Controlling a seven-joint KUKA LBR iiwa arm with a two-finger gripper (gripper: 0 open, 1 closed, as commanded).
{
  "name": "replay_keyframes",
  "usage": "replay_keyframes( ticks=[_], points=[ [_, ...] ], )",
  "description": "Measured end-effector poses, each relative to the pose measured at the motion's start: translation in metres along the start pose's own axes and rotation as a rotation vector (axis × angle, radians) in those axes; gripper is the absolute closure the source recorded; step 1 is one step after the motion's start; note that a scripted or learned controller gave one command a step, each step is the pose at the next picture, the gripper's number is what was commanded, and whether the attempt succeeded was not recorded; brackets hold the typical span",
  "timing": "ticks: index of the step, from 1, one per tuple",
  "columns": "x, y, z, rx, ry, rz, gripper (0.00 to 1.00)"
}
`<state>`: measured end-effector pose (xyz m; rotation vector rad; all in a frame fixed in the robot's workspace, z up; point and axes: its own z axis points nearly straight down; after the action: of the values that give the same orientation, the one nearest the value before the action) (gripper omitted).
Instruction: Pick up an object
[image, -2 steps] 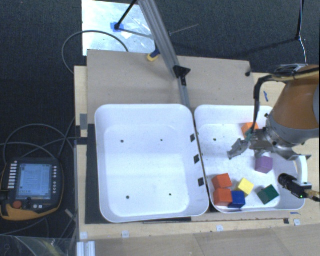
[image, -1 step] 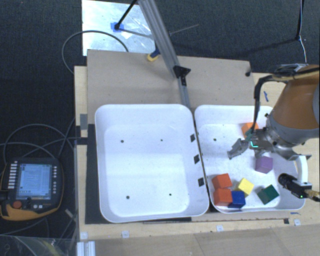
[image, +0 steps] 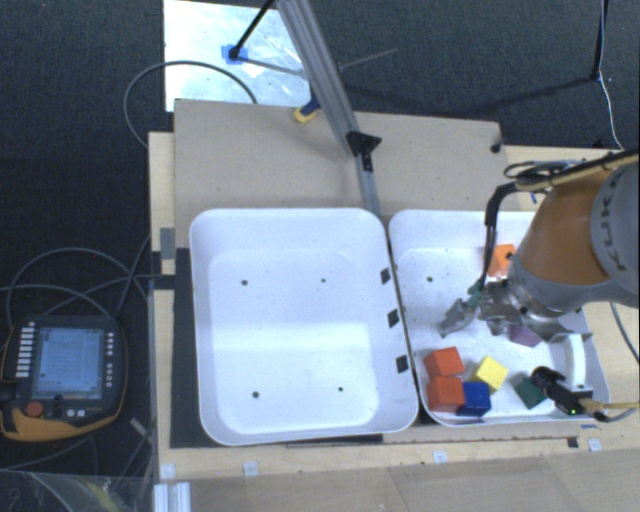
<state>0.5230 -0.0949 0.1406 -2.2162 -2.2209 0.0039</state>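
While your gripper (image: 458, 317) hangs over the right bin (image: 425, 250), you cannot tell its opening; orange blocks (image: 445, 375) lie near.

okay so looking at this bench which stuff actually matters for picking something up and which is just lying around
Belongs to the job:
- gripper, over the right bin
- orange blocks
- yellow block
- blue block
- green block
- orange piece beside the arm

Just lying about:
- left bin
- teach pendant on the floor
- metal pole
- cables
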Motion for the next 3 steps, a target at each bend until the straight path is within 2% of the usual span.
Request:
replay_keyframes(
  ticks=[1,2,3],
  points=[
    [0.0,0.0,0.052,-0.001,0.0,0.0,0.0],
    [0.0,0.001,0.039,-0.007,-0.001,-0.002,1.0],
    [0.005,0.012,-0.012,-0.011,-0.002,-0.003,1.0]
  ],
)
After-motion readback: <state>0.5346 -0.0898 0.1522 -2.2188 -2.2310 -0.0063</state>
